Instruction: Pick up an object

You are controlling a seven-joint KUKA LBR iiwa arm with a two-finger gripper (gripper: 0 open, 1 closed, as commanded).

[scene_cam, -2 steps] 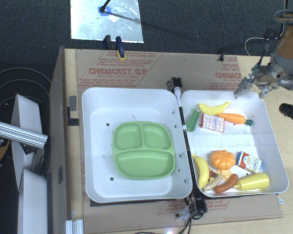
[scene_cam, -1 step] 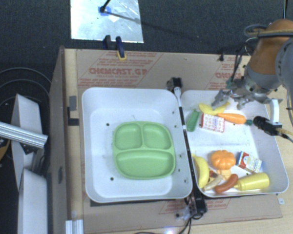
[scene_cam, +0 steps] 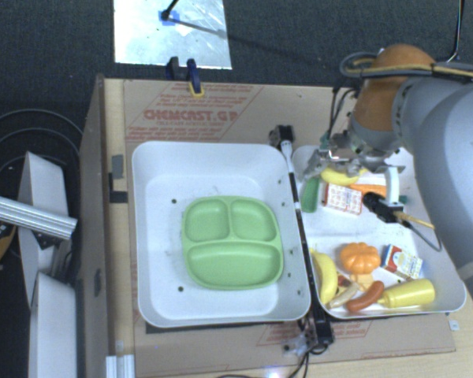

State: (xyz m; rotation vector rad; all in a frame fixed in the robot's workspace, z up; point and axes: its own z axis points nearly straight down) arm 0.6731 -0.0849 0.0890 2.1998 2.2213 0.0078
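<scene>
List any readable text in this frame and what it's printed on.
"CHEMCAST G P", red print on the brown sheet under the bins; last letters uncertain.
Finer red lines above and below it: too small to read.
Red and white packet below the gripper: print blurred.
Small carton beside the toy pumpkin: print blurred.

Arm casing (scene_cam: 449, 148): smooth, rounded light-grey shell, bulky, with a soft sheen.
Band (scene_cam: 382, 93): orange, glossy, wrapping the rounded section above the wrist.
Cables (scene_cam: 359, 61): dark and grey leads looped beside the orange band, more running down toward the wrist.
Wrist (scene_cam: 370, 136): narrower grey collar under the band.
End effector (scene_cam: 351, 164): metallic silver-grey parts, small and angular; fine detail too blurred to tell.
</scene>
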